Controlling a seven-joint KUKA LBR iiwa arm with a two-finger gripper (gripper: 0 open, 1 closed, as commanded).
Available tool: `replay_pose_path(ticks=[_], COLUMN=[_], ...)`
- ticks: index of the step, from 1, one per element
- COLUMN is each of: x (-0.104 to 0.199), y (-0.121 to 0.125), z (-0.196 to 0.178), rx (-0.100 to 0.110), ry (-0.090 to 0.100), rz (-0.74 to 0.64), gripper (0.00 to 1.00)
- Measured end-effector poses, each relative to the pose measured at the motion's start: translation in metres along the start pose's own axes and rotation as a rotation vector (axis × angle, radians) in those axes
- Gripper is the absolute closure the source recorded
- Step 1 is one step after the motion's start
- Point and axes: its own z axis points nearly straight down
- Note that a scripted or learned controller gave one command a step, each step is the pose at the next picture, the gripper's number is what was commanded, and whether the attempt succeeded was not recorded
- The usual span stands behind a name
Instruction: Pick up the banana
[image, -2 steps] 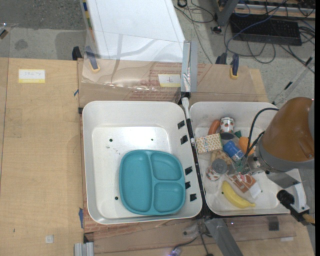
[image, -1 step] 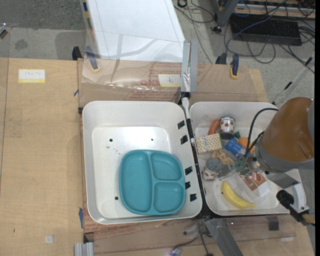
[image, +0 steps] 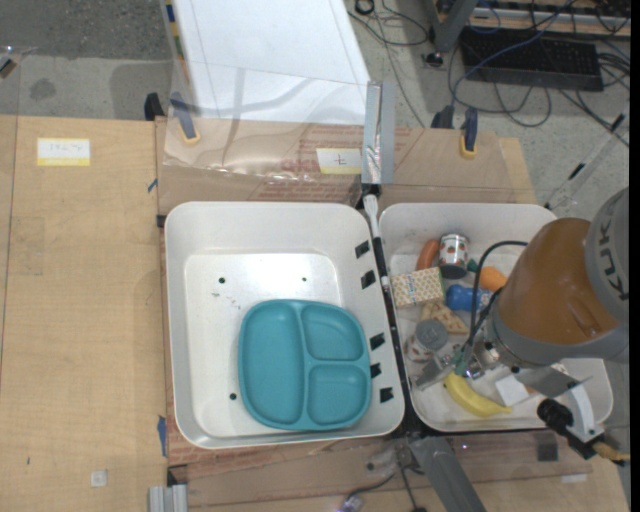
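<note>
1. Side by side on the bench (image: 80, 330): two shallow white bins, the left bin (image: 190, 300) and the right bin (image: 400, 225), meeting along a central divider.
2. Resting toward the near edge of the left bin: a teal divided plate (image: 303, 365) with three compartments, lying flat, nothing on it.
3. Crowded into the right bin: a small patterned box (image: 416, 287) near the divider, an orange piece (image: 428, 252) and a shiny can (image: 453, 250) toward the far edge, a blue item (image: 461, 297) beside an orange one (image: 492, 278), and a grey round piece (image: 431, 335) lower down.
4. Lying near the right bin's near edge: the banana (image: 473, 398), yellow, gently curved, flat on the bin floor, one tip pointing toward the divider.
5. Reaching in from the right, over the right bin: the arm, its orange band (image: 555, 285) covering much of the bin's right half.
6. Just above the banana: the gripper (image: 480, 360), partly hidden under the wrist; cannot tell how far the claw is spread, and nothing seen between its tips.
7. Beyond the bins' far edge: brown cardboard (image: 250, 165), a white sheet (image: 265, 45) and a blue clamp (image: 467, 132).
8. Farther back: grey floor with black cables and a keyboard (image: 530, 55).
</note>
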Motion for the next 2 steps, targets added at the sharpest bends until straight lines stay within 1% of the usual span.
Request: replay_pose_path(ticks=[1, 2], x=[-0.003, 0.058], y=[0.000, 0.046], z=[-0.010, -0.101], rx=[-0.004, -0.003], ry=[-0.002, -0.002], rz=[0.008, -0.262], gripper=[1.00, 1.00])
